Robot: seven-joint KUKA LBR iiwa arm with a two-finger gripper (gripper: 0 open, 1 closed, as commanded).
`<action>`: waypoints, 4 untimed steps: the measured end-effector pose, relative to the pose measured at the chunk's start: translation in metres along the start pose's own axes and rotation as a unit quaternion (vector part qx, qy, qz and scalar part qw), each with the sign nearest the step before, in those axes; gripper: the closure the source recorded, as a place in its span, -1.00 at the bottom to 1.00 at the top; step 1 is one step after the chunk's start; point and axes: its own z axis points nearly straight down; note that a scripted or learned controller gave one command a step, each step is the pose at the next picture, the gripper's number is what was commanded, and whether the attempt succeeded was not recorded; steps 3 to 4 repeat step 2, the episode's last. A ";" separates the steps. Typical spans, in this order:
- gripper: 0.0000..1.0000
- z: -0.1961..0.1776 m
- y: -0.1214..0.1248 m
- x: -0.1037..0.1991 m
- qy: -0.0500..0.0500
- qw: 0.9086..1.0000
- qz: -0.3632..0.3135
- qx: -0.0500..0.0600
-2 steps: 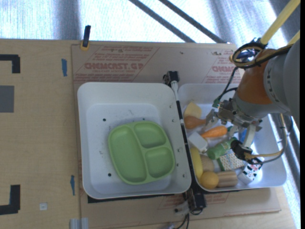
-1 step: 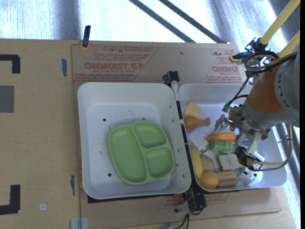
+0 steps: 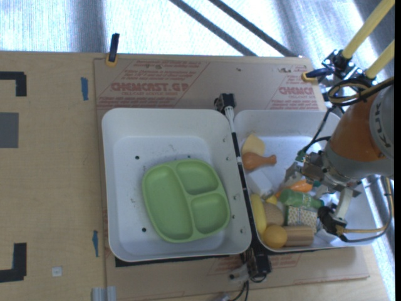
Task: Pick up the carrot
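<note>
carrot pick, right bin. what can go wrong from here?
1. The carrot lies tight against a green item and other toy food, so the gripper could catch a neighbour instead.
2. The gripper sits low over the pile in the right bin; closing there may just shove the carrot aside.

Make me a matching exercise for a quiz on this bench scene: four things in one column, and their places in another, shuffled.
Things:
1. green plastic divided plate
2. round yellow lemon-like fruit
3. brown toy chicken drumstick
4. black clip with an orange tip

Places:
A. near corner of the right bin
B. far edge of the cardboard sheet, outside both bins
C. middle of the left bin
D. far left part of the right bin, beside the divider

Pairs: 1-C, 2-A, 3-D, 4-B
</note>
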 end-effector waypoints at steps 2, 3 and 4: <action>1.00 -0.098 0.011 0.093 0.001 1.000 0.021 0.005; 1.00 -0.098 0.011 0.093 0.001 1.000 0.021 0.005; 1.00 -0.098 0.011 0.093 0.001 1.000 0.021 0.005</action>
